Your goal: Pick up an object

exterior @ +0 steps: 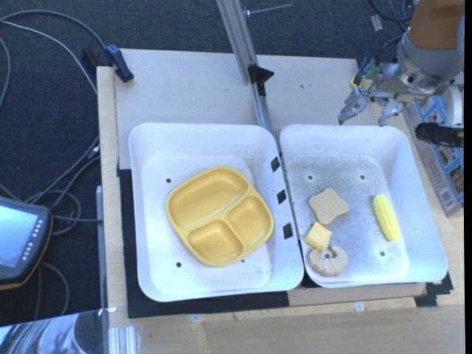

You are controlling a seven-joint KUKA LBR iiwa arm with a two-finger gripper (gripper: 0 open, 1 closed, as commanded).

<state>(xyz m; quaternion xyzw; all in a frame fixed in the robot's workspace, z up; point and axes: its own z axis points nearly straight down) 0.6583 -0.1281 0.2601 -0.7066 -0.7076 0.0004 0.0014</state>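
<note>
- Arm [435, 21]: grey, orange band above the wrist; entered from the upper right.
- Gripper [375, 112]: hovered above the far rim of the right bin [420, 172]; fingers [352, 109] spread apart, nothing between them.
- Right bin: held four pieces; corn [386, 217] near its right wall, well apart from the rest; tan star-shaped piece [328, 206] at centre; yellow block [318, 237] just below it; ring biscuit [328, 260] at the near wall, touching the block.
- Left bin [147, 153]: held a yellow tray [219, 214] with three compartments, lying flat and turned askew.
- Metal post [237, 28]: rose behind the bins, between them.
</note>
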